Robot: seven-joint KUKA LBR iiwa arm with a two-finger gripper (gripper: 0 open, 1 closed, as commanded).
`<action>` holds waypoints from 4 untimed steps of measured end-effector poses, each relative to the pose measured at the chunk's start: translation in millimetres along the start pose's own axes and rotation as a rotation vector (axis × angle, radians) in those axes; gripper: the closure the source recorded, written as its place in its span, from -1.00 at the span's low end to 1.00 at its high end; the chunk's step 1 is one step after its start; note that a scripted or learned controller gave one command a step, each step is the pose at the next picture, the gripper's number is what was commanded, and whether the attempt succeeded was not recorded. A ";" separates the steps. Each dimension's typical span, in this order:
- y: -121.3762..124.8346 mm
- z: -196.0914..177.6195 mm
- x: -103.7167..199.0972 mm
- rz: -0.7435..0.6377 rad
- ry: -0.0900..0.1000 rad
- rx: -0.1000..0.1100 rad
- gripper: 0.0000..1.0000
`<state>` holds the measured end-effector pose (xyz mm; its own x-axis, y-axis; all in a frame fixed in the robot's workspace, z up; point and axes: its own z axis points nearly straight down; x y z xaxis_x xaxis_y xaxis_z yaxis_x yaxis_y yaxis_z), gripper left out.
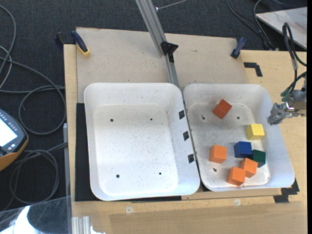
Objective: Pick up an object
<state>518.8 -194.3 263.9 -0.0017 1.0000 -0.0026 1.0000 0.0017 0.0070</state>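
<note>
The right bin (pixel 263 97) holds several small blocks. An orange block (pixel 222 108) lies toward its back, a yellow one (pixel 255 131) near its right wall, and an orange one (pixel 218 154) in the middle. A blue block (pixel 243 149), a dark green block (pixel 259 156) and two orange blocks (pixel 249 166) (pixel 236 175) cluster at the front right. My gripper (pixel 278 114) hangs at the right rim of this bin, up and right of the yellow block, with nothing seen in it.
The left bin (pixel 92 101) lies beside the right one on the wooden bench. A slanted metal rail (pixel 153 23) rises from behind the bins. Blue clamps (pixel 80 42) (pixel 238 47) grip the board's back corners. Cables lie on the dark floor.
</note>
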 end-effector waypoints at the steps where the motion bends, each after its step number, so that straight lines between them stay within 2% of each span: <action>1: 13.0 13.4 51.0 -0.005 0.005 0.009 1.00; 2: 18.2 13.1 102.3 -0.004 0.006 0.008 1.00; 4: 67.5 10.1 210.0 -0.005 0.004 0.005 1.00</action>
<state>586.0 15.8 253.8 -0.0071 1.0000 0.0017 1.0000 0.0071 0.0025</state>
